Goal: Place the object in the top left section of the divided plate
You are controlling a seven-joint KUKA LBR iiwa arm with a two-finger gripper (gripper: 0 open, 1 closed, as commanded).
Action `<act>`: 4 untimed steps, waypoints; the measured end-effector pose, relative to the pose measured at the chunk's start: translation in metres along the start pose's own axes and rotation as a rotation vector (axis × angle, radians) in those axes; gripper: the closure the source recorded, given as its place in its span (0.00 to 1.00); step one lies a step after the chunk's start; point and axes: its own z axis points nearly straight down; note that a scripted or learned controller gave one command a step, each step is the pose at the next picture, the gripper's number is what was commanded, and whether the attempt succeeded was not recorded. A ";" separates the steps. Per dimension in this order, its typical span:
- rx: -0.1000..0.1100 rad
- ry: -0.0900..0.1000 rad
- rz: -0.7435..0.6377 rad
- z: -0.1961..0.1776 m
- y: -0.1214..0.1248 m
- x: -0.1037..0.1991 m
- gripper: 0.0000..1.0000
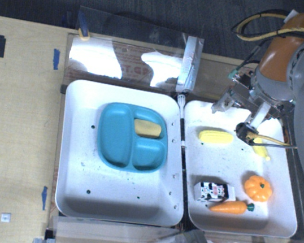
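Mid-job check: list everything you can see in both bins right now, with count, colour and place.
left bin: 1, white, left
right bin: 1, white, right
divided plate: 1, blue, left bin
tan piece: 1, yellow-tan, plate's upper right compartment
yellow item: 1, yellow, right bin, far side
pumpkin: 1, orange, right bin
carrot: 1, orange, right bin, near side
carton: 1, black-and-white, beside carrot
arm: 1, grey, orange band
gripper: 1, above right bin's far edge
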 end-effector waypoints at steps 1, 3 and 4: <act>-0.006 0.003 -0.227 -0.102 -0.007 0.037 0.00; 0.003 0.002 -0.915 -0.115 -0.060 0.116 0.00; -0.009 -0.002 -1.017 -0.159 -0.019 0.058 0.00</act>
